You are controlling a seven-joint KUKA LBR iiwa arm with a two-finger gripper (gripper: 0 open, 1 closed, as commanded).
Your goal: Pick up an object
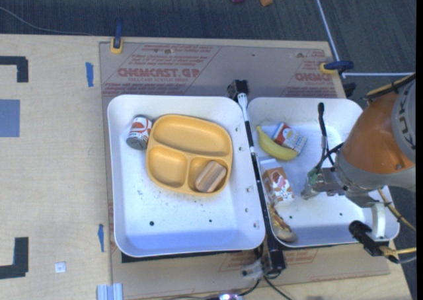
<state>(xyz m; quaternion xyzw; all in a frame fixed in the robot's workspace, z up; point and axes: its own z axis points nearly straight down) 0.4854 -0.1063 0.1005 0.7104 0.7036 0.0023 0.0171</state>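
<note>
While I'm watching the feed, I'm taking the divider (253, 160) between the two bins as my landmark. Far left of it, a small can (138, 132) is lying in the left bin (185, 226), touching the yellow tray (188, 153). That tray is holding a tan block (210, 176) in its compartment nearest the divider. Just right of the divider, in the right bin (330, 223), a banana (274, 147) is lying with a small carton (289, 137) beside it. A printed packet (277, 185) is sitting nearer the front, and something brownish (283, 228) is lying by the front corner.

The gripper (316, 185) is hanging over bare floor right of the packet. I cannot tell how its tips are standing, and nothing is showing in its grasp.

I'm judging the packet or banana the likeliest pick. A good approach is centring over the target and dropping straight.

Room is looking tight against the divider wall; open floor is lying right of the packet, so working from that side looks safer.
</note>
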